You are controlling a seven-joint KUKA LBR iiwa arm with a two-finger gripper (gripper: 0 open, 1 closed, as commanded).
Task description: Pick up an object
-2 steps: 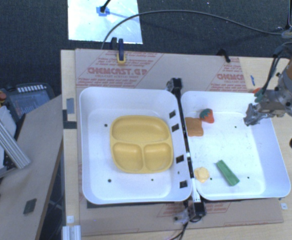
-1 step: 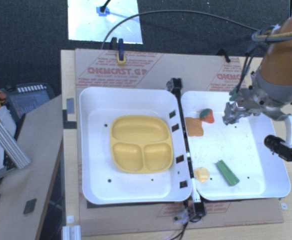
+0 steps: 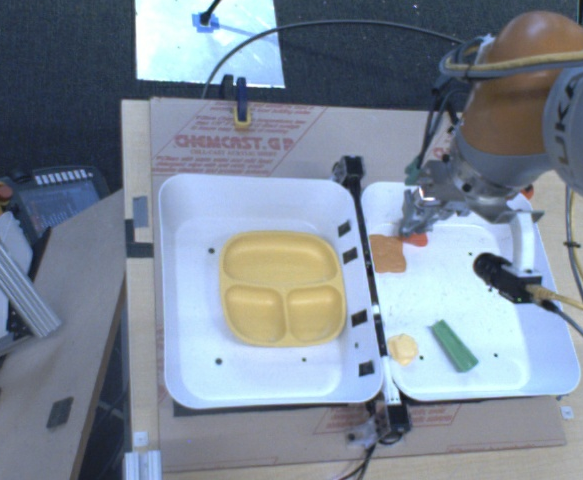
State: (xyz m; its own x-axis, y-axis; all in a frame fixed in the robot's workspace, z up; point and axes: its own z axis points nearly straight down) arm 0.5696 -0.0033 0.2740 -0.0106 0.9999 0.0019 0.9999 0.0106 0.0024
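- Reaching in from 3 o'clock, the arm (image 3: pixel 531 88) bends over the top edge of the bench, its orange band high and its wrist turned down into the right bin (image 3: pixel 501 318).
- The gripper (image 3: pixel 414 226) points down at the bin's 11 o'clock corner, close to the wall shared with the left bin (image 3: pixel 186 268).
- Whether the pincer is apart or together cannot be told at this slant.
- A small red piece (image 3: pixel 418 238) shows right at the gripper's tip, on its 6 o'clock side; whether it is clamped or only lies beneath cannot be told.
- A flat orange piece (image 3: pixel 388 256) lies just beside, at 7 o'clock of the gripper.
- A pale yellow piece (image 3: pixel 403 348) lies well apart at 6 o'clock, near the bin's bottom edge.
- A green block (image 3: pixel 453 345) lies at 5 o'clock, beside the yellow piece.
- A yellow compartment tray (image 3: pixel 281 288) rests mid-floor in the left bin.
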